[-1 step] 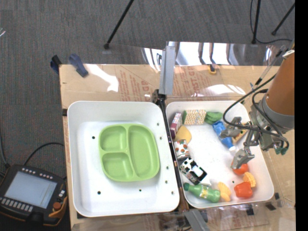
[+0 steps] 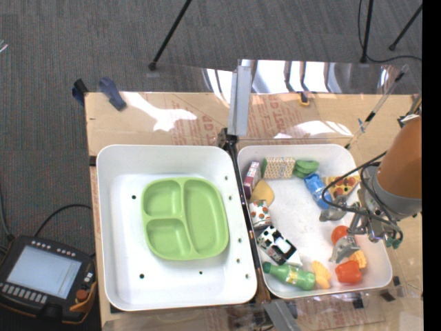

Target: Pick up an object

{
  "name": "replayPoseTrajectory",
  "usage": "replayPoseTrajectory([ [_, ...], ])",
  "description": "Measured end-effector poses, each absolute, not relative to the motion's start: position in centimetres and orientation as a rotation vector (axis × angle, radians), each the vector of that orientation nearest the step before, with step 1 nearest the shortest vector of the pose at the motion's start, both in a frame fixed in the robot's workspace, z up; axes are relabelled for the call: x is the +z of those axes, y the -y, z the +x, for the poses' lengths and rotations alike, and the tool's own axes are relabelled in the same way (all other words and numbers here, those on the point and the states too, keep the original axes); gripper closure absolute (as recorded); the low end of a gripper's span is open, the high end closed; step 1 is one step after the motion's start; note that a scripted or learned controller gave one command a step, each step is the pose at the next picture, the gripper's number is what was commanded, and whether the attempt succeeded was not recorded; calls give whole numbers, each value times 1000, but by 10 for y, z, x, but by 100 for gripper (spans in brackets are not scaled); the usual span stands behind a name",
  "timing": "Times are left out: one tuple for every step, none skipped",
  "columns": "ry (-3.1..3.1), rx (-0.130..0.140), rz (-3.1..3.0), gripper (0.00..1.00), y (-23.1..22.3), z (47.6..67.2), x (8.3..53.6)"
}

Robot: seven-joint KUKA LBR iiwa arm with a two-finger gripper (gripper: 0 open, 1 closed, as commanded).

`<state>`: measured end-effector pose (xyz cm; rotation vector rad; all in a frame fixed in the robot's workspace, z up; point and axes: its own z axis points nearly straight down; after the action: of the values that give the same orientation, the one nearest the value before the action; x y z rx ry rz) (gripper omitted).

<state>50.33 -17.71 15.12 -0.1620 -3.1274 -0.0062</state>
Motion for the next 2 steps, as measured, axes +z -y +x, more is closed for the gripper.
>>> replayPoseTrajectory([
  [3122, -5, -291, 0, 208, 551, 84],
  [3122, -2, -369, 0, 191, 639, 88],
])
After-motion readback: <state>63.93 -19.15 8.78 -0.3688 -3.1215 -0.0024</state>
